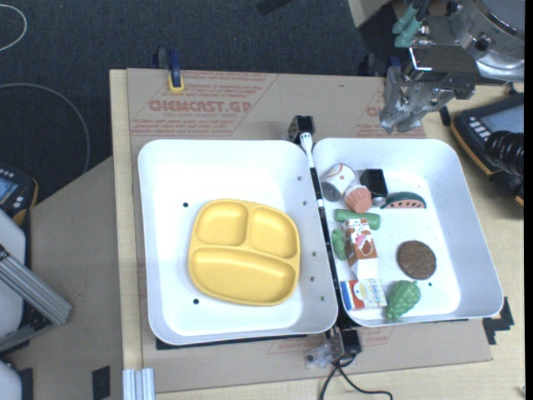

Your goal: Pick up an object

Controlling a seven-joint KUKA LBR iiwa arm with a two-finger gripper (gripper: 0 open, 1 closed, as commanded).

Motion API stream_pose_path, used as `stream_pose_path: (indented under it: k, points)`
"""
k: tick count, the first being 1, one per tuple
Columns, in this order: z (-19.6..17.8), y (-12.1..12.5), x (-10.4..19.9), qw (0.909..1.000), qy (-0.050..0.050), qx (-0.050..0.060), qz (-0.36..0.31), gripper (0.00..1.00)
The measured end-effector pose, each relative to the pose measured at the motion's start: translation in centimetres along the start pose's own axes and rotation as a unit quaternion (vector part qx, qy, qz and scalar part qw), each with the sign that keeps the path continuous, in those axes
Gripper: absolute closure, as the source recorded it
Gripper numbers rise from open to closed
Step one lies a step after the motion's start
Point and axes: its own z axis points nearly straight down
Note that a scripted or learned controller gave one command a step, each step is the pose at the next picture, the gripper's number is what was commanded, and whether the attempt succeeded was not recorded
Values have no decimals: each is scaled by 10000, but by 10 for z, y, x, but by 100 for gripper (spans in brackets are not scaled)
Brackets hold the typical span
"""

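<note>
The step in hand is judged to be the approach: nothing has been lifted, and the metal 2-finger gripper (405, 111) hangs above the far rim of the right-hand shallow white plastic bin (466, 223), outside the cluster of objects. Whether the claw is released or clenched cannot be told from this view.

The candidates for picking all lie in that bin, crowded along its left wall. A round brown disc with a rough, cookie-like face (415, 259) lies apart from the rest, nearer the middle, and is judged the easiest target. A knobbly green toy (401, 299) sits at the near edge, just beside a small red-and-white carton (362, 251). A watermelon-slice toy with a green rind (405, 201) lies near a small black block (372, 181).

The next move is judged to call for travel toward the near side and a descent over 1 chosen object.

The left-hand white bin (158, 223) holds a glossy yellow plastic tray with 3 compartments (245, 252).
</note>
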Motion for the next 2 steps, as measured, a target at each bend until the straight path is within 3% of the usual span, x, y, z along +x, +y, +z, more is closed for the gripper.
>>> stream_pose_path:
  k: [1, 2]
  points:
    - [181, -3, 42, 9999, -19, 119, -6, 100]
    - [9, 0, 46, 10000, 31, -77, -3, 100]
